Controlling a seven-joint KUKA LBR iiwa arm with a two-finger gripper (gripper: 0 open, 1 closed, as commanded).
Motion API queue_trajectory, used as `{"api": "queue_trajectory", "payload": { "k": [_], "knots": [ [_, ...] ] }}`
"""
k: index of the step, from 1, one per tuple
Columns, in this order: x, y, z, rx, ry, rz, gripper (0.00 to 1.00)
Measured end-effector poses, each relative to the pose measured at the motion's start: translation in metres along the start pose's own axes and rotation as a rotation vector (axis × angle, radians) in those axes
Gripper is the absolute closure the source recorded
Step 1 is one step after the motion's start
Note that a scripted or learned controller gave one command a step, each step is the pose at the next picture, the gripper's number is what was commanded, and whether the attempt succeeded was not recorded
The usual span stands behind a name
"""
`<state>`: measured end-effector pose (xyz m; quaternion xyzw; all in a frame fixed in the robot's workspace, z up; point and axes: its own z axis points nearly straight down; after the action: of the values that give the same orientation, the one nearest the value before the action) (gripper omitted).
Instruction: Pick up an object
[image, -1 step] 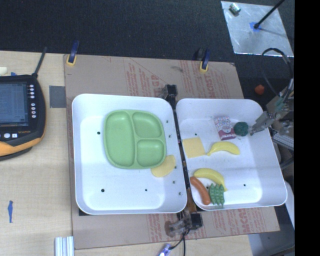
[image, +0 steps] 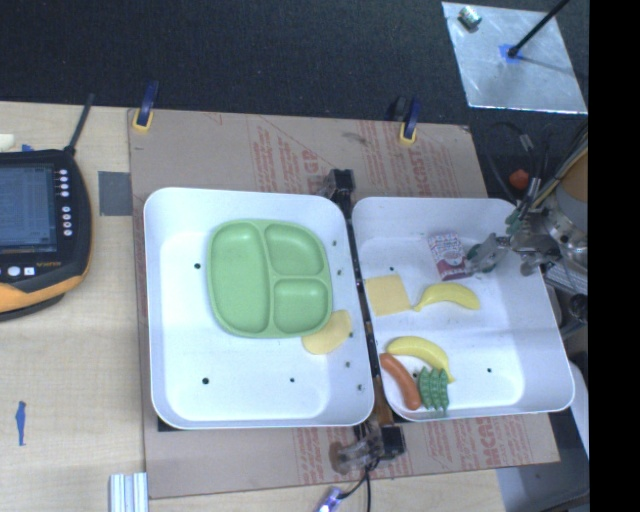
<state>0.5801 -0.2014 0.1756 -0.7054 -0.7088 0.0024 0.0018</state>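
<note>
Toy food is seen crowded at the near edge of the right bin (image: 560, 390): an orange sausage (image: 399, 380) and a green piece (image: 433, 388) lie side by side against the near wall, with the nearer banana (image: 420, 352) touching them just behind. In the left bin (image: 170, 400) a pale yellow slice (image: 328, 333) is tucked against the near right corner of a green divided plate (image: 268, 277). Farther back in the right bin a yellow square (image: 387, 295) lies flat by the dividing wall, and the farther banana (image: 449, 295) is laid just beside it, apart from the near cluster. Beyond that, a small pink and white packet (image: 446, 252) rests on the bin floor, and the gripper (image: 488, 255) is brought in low from the right, just beside the packet's right edge; whether contact is made cannot be told. Whether the claw is spread or pressed together cannot be told either, since it is blurred and seen end-on, and nothing is seen held in it. The step in hand is judged to be the approach, with the packet as the likely target and the farther banana a possible one; no object is lifted yet. The next move is judged to call for the claw to be centred over the packet, lowered to the floor of the bin, and closed across its narrow side, a thin flat thing being easily missed or pushed aside
</note>
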Motion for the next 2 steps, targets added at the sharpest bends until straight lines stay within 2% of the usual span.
{"api": "queue_trajectory", "payload": {
  "k": [1, 2],
  "knots": [
    [0.036, 0.017, 0.085, 0.0, 0.001, -0.002, 0.0],
    [0.064, -0.023, 0.084, -0.001, 0.001, 0.001, 0.0]
  ]
}}
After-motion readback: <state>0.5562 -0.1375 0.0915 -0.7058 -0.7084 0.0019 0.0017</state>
